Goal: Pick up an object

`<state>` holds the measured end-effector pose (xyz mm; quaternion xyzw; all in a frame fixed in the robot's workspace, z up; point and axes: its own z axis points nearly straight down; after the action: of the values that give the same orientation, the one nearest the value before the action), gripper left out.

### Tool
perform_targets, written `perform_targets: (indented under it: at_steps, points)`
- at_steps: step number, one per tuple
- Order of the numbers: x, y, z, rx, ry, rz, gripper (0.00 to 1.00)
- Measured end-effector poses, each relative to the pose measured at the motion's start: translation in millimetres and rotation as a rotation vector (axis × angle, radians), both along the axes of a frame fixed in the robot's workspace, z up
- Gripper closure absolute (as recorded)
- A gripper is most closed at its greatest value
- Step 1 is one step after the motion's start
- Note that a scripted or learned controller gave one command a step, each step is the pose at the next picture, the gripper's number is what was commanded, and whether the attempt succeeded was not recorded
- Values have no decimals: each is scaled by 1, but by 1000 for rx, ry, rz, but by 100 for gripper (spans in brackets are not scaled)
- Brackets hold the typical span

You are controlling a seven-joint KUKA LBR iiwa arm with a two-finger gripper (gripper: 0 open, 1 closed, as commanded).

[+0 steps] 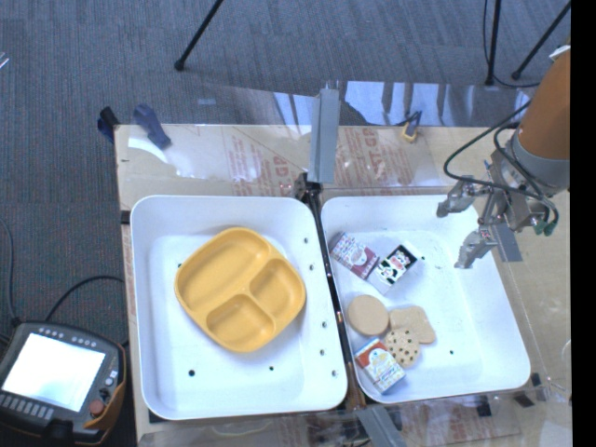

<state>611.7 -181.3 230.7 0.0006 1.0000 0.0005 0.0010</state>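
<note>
My gripper (463, 228) hangs open over the upper right part of the right bin (484, 343), with nothing between its fingers. To its left in that bin lie a pink-and-white carton (352, 254) and a black-and-white carton (399, 264). Lower down are a round tan biscuit (368, 315), a toast-shaped cracker (414, 324), a chocolate-chip cookie (402, 346) and a red-and-blue carton (380, 365). A yellow divided plate (240, 289) rests in the left bin (158, 250).
A grey metal post (323, 138) stands at the back between the bins. A teach pendant (56, 375) lies on the floor at bottom left. Tripod legs (205, 26) cross the carpet behind the bench.
</note>
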Motion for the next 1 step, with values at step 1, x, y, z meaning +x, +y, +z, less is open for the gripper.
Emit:
perform_targets:
  at_steps: [1]
  points:
    - [-39, 24, -119, -4, -21, -80, 0]
